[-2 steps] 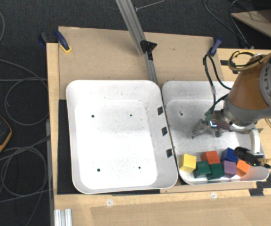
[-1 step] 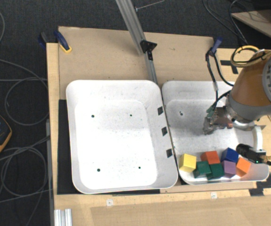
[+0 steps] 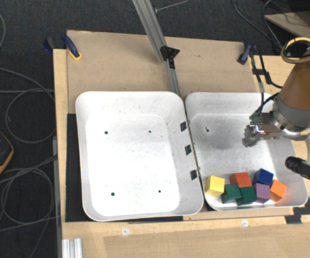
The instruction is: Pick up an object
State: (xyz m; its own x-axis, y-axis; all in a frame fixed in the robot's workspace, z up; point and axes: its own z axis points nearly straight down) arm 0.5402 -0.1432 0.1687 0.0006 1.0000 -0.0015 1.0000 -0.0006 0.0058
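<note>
Several small blocks lie clustered along the near edge of the right bin [image 3: 219, 98]: a yellow block [image 3: 216, 185], a red block [image 3: 241, 179], a green block [image 3: 246, 195], a blue block [image 3: 263, 176], a purple block [image 3: 262, 191] and an orange block [image 3: 278, 188]. My gripper [image 3: 250, 137] hangs over the right bin's middle, behind the cluster and apart from it. I see no block at the gripper.
The left bin [image 3: 90, 104] sits beside the right one, joined by black clips [image 3: 188, 149] on the shared rim. A metal pole [image 3: 155, 31] slants up from behind the bins. Blue clamps [image 3: 71, 48] hold the board's back corners. Cables lie on the floor at left.
</note>
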